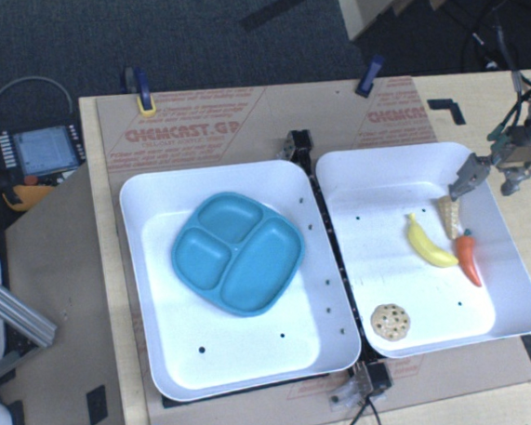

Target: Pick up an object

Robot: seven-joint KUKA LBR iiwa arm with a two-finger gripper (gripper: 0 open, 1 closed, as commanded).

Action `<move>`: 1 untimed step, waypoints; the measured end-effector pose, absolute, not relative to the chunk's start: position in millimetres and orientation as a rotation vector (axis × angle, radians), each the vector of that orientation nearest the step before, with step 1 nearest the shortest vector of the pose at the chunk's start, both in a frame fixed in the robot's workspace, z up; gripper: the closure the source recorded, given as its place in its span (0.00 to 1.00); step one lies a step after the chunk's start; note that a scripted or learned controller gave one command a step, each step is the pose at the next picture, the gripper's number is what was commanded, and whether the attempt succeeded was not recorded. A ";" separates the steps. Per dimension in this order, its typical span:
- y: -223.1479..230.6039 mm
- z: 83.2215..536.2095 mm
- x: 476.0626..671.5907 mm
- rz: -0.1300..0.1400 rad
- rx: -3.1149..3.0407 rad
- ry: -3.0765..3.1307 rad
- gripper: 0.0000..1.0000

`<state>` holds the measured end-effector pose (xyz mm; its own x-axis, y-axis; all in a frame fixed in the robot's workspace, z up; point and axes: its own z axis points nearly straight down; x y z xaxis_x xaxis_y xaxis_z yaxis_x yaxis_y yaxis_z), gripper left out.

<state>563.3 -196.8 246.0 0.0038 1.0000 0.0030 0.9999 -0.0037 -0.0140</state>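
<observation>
The right bin (402,170) holds a yellow banana (429,242), an orange carrot (468,258), a tan wedge-shaped piece (449,215) and a round speckled cookie (390,321). My gripper (483,184) hangs over the bin's far right corner, just above and to the right of the tan piece. Its two grey fingers (468,176) stand apart and open, with nothing between them. The banana and carrot lie side by side below the gripper. The cookie sits alone near the front wall.
The left bin (152,293) bears a blue divided plate (239,252) in its middle. A black clamp (298,144) sits between the bins at the back. Cables and a pendant screen (45,151) lie off the bench to the left.
</observation>
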 end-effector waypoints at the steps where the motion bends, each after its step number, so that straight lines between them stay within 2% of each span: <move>1: -196.0 253.8 566.0 0.000 -2.221 -2.221 0.00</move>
